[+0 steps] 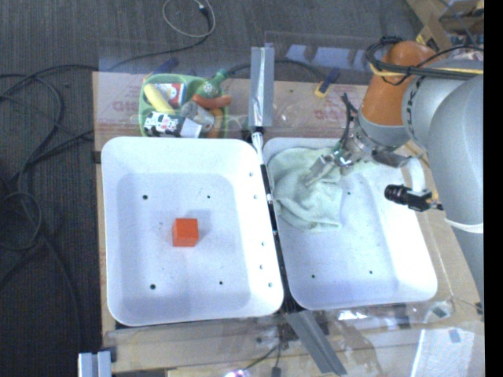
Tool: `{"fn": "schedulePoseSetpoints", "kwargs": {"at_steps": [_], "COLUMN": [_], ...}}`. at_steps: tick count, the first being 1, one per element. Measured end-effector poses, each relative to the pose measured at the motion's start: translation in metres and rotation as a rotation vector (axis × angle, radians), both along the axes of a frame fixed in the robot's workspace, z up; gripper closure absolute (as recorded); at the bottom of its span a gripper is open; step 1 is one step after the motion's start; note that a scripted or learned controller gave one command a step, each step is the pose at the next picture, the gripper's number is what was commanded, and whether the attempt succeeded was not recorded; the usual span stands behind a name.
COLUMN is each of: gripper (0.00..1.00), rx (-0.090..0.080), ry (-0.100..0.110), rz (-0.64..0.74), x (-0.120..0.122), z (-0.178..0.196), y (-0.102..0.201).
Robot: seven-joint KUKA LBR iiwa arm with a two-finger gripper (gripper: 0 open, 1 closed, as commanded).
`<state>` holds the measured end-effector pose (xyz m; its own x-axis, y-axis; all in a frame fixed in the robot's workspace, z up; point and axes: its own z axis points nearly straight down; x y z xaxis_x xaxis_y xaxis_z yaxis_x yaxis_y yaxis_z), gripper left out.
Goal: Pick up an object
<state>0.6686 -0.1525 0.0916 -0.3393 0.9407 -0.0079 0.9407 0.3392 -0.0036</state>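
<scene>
Lying crumpled in the upper-left part of the right bin (369, 281): a pale green cloth (308, 191), bunched against the wall shared with the left bin (126, 210). Resting flat on the bin floor along its lower edge, rising slightly toward its upper right corner. Not yet lifted, judging by how much of it is spreading across the floor.

Reaching down onto that raised corner: the hand (328, 166), angled in from the right. Touching or pressing into the cloth, by the look of it. Impossible to tell whether open or closed, with the metal tips blending into the folds. No clear sign of cloth being pinched between them.

Sitting alone in the left bin, near its middle: 1 red block (185, 232), well apart from the hand and untouched.

Extending up and right from the hand: the grey arm (452, 140) with its orange band (391, 85), bending over the right bin's far edge.

Standing beyond the left bin on the table (110, 108): a green basket (182, 104) of small toys, outside both bins.

Judging progress: approach apparently done, contact with the cloth probably made. Remaining: confirming a secure pinch, then raising the cloth clear of the bin. Worth watching for only 1 thin fold being caught and slipping free on the way up.
</scene>
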Motion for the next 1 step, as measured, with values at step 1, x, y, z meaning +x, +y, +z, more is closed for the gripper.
{"fn": "schedulePoseSetpoints", "kwargs": {"at_steps": [1], "gripper": [0.00], "rx": [0.000], "ry": [0.000], "rz": [-0.008], "x": [0.0003], "z": [0.0003], "y": [0.0384]}}
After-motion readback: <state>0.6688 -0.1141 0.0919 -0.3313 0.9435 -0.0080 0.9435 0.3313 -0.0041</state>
